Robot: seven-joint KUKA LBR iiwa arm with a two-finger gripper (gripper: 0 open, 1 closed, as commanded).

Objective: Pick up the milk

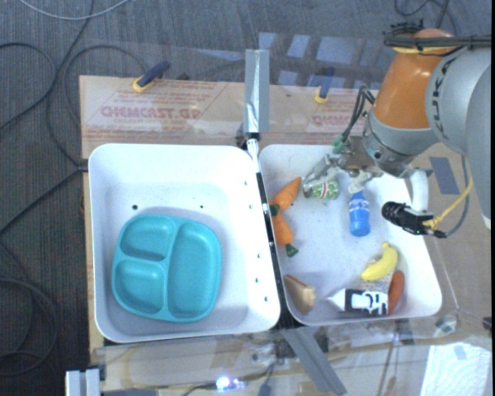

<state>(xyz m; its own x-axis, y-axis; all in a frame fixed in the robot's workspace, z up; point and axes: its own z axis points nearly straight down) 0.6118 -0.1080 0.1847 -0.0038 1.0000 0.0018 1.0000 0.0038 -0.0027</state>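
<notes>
- Your claw hangs over the right bin's back edge, touching a can.
- You cannot tell its spread.
- The milk lies well apart, near the front wall.

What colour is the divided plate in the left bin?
Turquoise blue: the plate shows plainly in the camera view from above.

A tray lies in the left bin; the milk, seemingly, lies in the right bin's near corner.

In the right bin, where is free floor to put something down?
Right bin: bare floor in the middle, between carrots, blue bottle, banana and milk. Crowded along the top near the tool and along the bottom edge.
</notes>
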